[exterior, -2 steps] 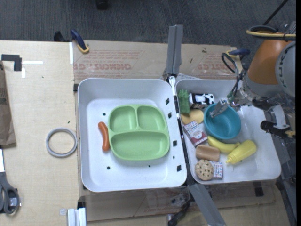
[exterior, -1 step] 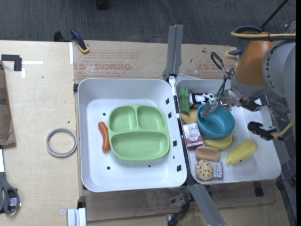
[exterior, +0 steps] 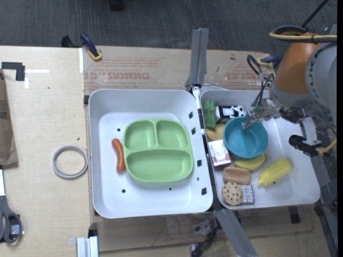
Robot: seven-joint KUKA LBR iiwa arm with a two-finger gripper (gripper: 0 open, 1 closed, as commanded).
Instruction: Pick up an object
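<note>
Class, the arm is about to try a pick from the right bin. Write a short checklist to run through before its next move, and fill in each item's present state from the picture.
1. Gripper over the right bin: ok.
2. Gripper at the blue bowl: ok, at its upper rim.
3. Jaws open or shut: cannot tell.
4. Bowl free of neighbours: not ok, it lies on a banana.
5. Yellow bottle apart from the bowl: ok.

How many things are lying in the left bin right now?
2: a green divided plate in the middle of the left bin, and an orange sausage just beside the plate's left edge. Nothing seems hidden there.
</note>
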